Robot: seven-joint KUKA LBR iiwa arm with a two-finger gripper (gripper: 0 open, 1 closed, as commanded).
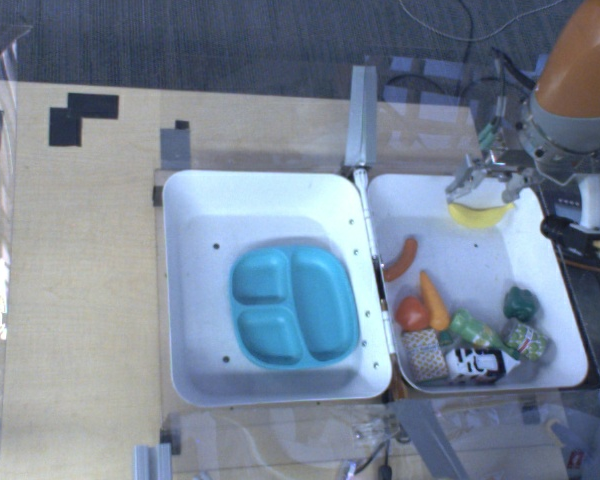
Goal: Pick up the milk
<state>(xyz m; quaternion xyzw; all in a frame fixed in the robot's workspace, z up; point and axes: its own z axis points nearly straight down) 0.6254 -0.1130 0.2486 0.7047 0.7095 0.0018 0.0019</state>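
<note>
Lying nearest, well below the claw (487,180), whose grip state cannot be told, the black-and-white cow-patterned milk carton (474,364) looks light, rigid; grasp its flat sides.

Bright, even overhead light; white bins (280,193) nearly washed out, soft shadow beneath the blue tray (295,305), slight blur, reflections along the counter's (90,298) left edge.

The gripper (488,182) hangs over the far end of the right bin (555,268), just above a banana (480,214). The milk (476,365) lies at the near wall beside a carrot (434,301) and tomato (412,314). A blue tray (294,305) sits in the left bin (195,268).
</note>
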